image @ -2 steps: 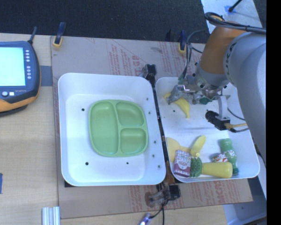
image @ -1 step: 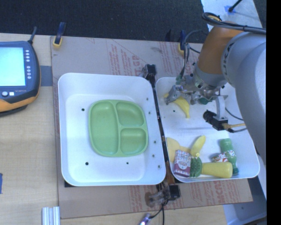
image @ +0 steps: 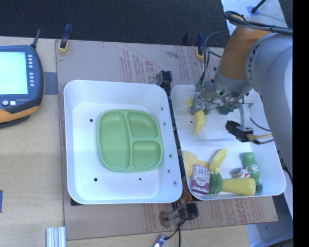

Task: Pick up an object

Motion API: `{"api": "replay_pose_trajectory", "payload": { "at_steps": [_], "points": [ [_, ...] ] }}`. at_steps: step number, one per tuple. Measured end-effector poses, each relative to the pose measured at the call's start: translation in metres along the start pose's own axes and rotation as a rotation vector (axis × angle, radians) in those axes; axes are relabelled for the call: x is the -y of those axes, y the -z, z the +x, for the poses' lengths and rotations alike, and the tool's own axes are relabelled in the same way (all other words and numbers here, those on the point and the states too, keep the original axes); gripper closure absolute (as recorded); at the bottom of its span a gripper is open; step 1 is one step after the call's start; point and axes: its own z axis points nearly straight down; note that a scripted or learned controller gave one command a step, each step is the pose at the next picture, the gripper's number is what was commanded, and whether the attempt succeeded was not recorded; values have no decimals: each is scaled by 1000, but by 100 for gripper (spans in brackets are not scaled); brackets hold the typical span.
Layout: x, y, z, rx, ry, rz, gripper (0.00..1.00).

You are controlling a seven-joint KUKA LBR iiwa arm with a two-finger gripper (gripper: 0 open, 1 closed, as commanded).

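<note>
Gripper of mine sits low over the far-left corner of the right bin, and a yellow pepper hangs down from between my fingers, so I am clamped on its top end. Its tip points toward the near edge, just above the bin floor. Along that bin's near edge lie a second small yellow piece, a red-and-white packet, a long yellow vegetable and a green bottle, crowded together. In the middle of the left bin rests a green divided plate. At the bench's left edge sits a tablet controller.
</note>
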Motion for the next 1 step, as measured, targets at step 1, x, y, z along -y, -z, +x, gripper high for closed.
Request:
{"api": "replay_pose_trajectory", "payload": {
  "at_steps": [1],
  "points": [
    [48,112,78,1,-2,-11,100]
  ]
}}
